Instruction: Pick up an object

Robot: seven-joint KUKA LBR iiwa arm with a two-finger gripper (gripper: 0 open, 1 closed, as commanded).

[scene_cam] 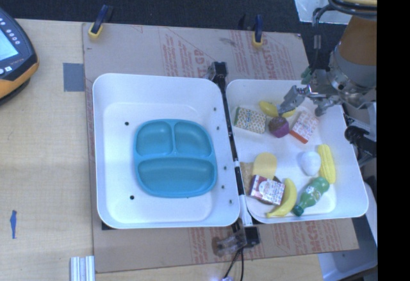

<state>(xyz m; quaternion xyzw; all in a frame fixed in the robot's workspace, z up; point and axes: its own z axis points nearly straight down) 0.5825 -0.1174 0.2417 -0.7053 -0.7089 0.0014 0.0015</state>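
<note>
The right bin (354, 164) holds several small items. Among them are a purple plum (278, 127), a red and white packet (304, 127), a pale checkered packet (250, 120) and a small yellow piece (268, 108). Nearer the front lie a white egg (309, 162), a yellow corn cob (327, 163), a banana (285, 200), a green bottle (311, 194) and a red box (267, 190). My gripper (309, 103) hangs over the bin's far side, above the plum and the packet. It is open, its fingers spread, with nothing between them.
The left bin (109, 145) holds a blue divided plate (174, 158). A black clamp (219, 72) sits where the bins meet at the back. A yellow and black device (11, 49) lies at the far left of the bench.
</note>
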